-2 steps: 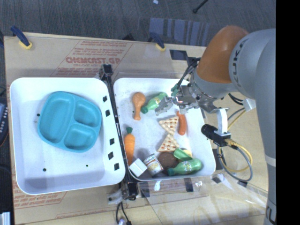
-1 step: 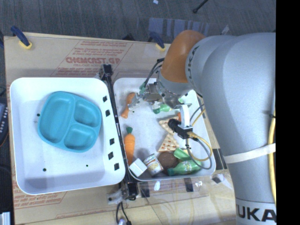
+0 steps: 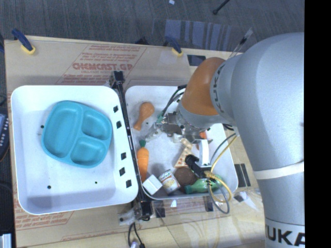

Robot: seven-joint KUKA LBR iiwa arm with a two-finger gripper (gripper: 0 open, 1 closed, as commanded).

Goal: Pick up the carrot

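Note:
The carrot (image 3: 143, 162) is orange with a green top. It lies lengthwise along the left wall of the right bin (image 3: 155, 93), green end pointing to the far side. My gripper (image 3: 159, 125) hangs low in the middle of that bin, below the orange wrist band (image 3: 203, 93). It is up and to the right of the carrot's green end, a short way off it. The arm's bulk hides much of the bin's right side.
A tan drumstick-shaped toy (image 3: 144, 113) lies just left of the gripper. A white box (image 3: 151, 185), a small can (image 3: 168, 180), a brown lump (image 3: 183, 175) and a green toy (image 3: 198, 187) crowd the bin's near edge. The left bin (image 3: 31, 190) holds a blue divided plate (image 3: 77, 133).

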